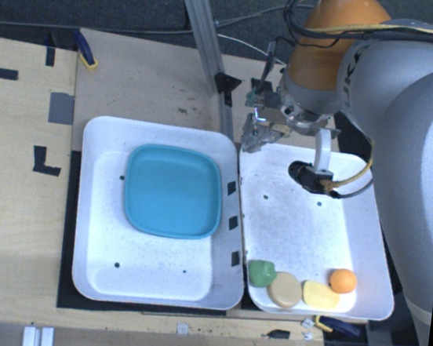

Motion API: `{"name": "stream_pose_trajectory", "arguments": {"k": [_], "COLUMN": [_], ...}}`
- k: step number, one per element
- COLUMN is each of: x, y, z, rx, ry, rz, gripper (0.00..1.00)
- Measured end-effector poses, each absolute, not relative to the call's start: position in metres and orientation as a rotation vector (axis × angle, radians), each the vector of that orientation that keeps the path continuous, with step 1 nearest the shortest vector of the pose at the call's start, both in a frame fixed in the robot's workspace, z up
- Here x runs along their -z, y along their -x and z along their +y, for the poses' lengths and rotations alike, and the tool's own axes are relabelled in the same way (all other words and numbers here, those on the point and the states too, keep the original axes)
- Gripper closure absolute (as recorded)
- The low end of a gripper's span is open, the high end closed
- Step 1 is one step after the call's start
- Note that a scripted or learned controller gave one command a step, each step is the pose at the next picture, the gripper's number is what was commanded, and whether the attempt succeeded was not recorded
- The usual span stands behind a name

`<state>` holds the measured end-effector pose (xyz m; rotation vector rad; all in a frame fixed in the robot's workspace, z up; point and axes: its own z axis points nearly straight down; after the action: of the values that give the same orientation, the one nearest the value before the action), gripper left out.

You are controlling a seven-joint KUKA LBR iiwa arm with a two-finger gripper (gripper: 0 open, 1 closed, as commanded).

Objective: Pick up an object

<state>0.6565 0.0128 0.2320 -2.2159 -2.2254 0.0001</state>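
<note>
Four small objects lie along the near edge of the right bin (352,226): a green piece (261,272), a tan round piece (286,289), a yellow piece (319,295) and an orange ball (342,281). My gripper (254,136) hangs at the far left corner of the right bin, over the rim between the two bins and far from those objects. I see nothing held in it. A square blue plate (173,190) lies flat in the left bin (92,215).
A slanted metal post (210,41) rises just behind the gripper. A black cable fitting (311,176) hangs from the wrist over the far part of the right bin. The arm's grey body (416,155) covers the right side.
</note>
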Motion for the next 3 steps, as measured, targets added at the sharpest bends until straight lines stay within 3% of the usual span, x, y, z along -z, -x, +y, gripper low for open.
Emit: {"name": "stream_pose_trajectory", "arguments": {"k": [1,2,3], "x": [-0.238,-0.235,-0.234], "y": [-0.66,-0.675,-0.669], "z": [0.07,0.1,0.095], "rx": [0.001,0.0,-0.001], "ry": [2.215,2.219,2.221], "rz": [-2.226,-2.224,-2.222], "gripper": [1.0,1.0,1.0]}}
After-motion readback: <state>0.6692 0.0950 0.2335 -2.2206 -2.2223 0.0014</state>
